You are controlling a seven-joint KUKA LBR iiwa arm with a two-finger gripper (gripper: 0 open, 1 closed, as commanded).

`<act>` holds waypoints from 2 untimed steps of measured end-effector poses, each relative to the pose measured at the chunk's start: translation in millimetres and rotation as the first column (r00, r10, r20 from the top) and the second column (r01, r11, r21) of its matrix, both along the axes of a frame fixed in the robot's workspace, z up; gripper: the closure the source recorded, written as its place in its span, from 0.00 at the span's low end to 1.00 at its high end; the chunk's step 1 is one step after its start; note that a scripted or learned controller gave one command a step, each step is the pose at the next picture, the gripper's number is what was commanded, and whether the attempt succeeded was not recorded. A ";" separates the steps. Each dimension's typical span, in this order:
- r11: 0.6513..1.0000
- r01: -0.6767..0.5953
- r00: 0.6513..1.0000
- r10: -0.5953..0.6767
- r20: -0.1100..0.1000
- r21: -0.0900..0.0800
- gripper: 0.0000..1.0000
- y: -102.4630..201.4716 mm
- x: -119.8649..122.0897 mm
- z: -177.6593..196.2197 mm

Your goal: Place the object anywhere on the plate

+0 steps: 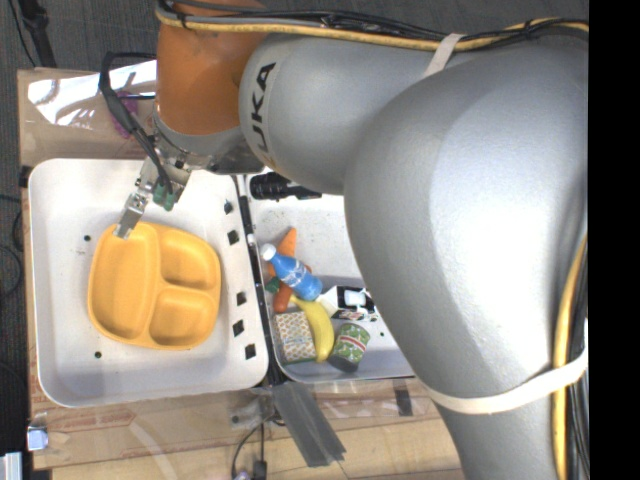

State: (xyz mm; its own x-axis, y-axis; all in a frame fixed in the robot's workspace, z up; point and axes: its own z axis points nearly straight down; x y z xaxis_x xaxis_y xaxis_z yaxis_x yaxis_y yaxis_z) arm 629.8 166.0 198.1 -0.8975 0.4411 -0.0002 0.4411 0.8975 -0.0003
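Two shallow white bins sit side by side on my surface (150, 423), seen from above at a slant. My left bin (60, 368) carries the yellow plate (155, 286), a divided one with three compartments, lying flat near the bin's middle. My tool (130, 220) hangs over the plate's upper left corner, its tip just at the rim; I cannot tell how it is set, and I see nothing between its tips. My arm (420, 168), grey with the orange band (200, 68), crosses over from the right and covers much of the right bin (300, 373).

What shows of that bin holds a heap of objects close together: a blue bottle (296, 275) with a white cap, an orange carrot-like piece (288, 243) just above it, a yellow banana (320, 326) below the bottle, a patterned box (292, 336) touching the banana's left side, and a small green-and-white can (350, 343) on its right. None of these lies on the plate.
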 end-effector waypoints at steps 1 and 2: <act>1.000 -0.003 1.000 0.003 0.000 0.000 1.00 0.6 0.6 9.0; 0.999 -0.054 0.999 0.054 -0.005 -0.001 1.00 0.4 -73.7 -29.3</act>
